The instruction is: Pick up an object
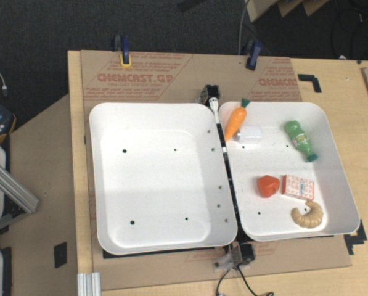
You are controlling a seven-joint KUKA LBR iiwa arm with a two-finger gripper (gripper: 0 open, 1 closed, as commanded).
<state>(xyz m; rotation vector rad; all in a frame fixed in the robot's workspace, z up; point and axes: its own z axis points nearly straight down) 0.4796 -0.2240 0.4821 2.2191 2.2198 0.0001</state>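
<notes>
Pick not yet begun: every candidate object lies in the right bin (338, 184).

Camera view: carrot (235, 121), green bottle (300, 140), red piece (268, 186), small printed box (298, 188) and croissant (309, 216) wait; the arm's jaws cannot be judged. Next, the arm must descend over one.

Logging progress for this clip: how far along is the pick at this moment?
Nothing looks done yet. All the items lie in the right bin: the carrot against its left wall, a clear white piece beside it, the green bottle, the red object, the small printed box and the tan curved piece. None is lifted or in hand. The whole pick is left: approach, grasp, lift.
</notes>
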